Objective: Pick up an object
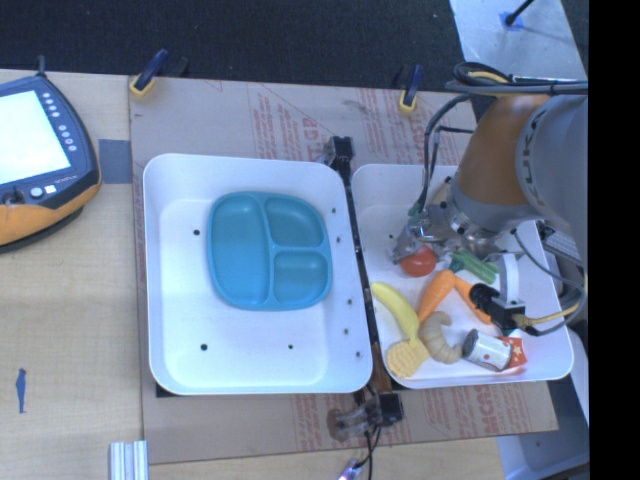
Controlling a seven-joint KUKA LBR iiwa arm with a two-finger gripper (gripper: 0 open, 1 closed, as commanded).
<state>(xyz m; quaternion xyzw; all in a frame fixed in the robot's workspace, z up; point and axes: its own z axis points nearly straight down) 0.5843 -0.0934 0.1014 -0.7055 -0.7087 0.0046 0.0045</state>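
My gripper [418, 243] is low in the right bin [375, 208], at its middle left, right over a red tomato [418, 262]. The wrist and arm cover most of the bin's upper right. Beside the tomato lie an orange carrot [436, 292], a green piece [473, 265], a yellow banana [396, 308], a tan waffle-like round [404, 358], a beige peanut-shaped piece [440, 338] and a small can with a red and white label [492, 351]. The tomato touches the gripper's underside; I cannot see whether it sits between the fingers.
The left bin [170, 268] holds a blue divided plate [269, 249]. A pendant with a screen [40, 158] lies at the far left of the bench. Clamps [147, 74] hold the board at its back edge. Cables run along the arm on the right.
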